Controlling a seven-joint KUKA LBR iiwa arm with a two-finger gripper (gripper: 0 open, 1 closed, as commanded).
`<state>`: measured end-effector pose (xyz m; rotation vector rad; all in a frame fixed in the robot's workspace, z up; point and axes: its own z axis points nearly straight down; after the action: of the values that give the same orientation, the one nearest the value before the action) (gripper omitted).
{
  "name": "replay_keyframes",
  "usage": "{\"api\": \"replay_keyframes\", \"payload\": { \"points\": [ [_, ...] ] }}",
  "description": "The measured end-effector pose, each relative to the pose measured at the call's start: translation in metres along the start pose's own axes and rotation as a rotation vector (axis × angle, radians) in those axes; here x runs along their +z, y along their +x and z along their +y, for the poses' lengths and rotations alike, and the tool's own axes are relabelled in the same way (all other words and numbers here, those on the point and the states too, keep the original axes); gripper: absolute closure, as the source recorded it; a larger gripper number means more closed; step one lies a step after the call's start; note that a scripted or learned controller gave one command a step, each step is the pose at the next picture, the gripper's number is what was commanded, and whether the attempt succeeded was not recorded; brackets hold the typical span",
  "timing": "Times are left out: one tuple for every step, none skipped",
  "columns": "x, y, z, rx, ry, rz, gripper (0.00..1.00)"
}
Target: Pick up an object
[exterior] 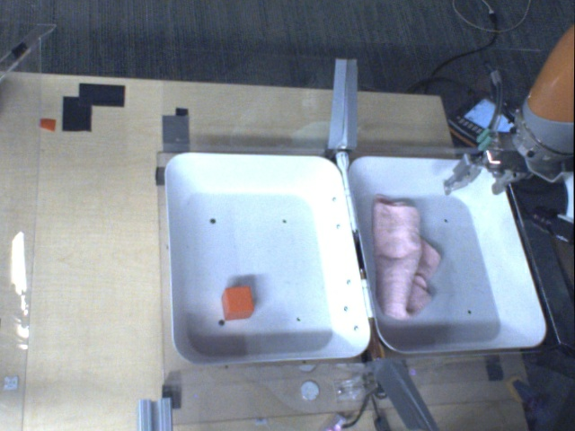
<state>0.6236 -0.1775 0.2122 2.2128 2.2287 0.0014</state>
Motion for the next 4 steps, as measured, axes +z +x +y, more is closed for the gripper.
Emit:
{"api": "replay_keyframes", "payload": {
  "points": [
    [0.115,0.037,-0.023,-0.191,-0.007,-0.001,0.00],
    [0.120,0.038,-0.071,-0.247,-0.020,-0.005,0.00],
    [0.121,0.078,-0.007,-0.125,-0.017,-0.002,0.00],
    [0.120,0.070,-0.058,-0.233,-0.019,-0.005,0.00]
  ]
}}
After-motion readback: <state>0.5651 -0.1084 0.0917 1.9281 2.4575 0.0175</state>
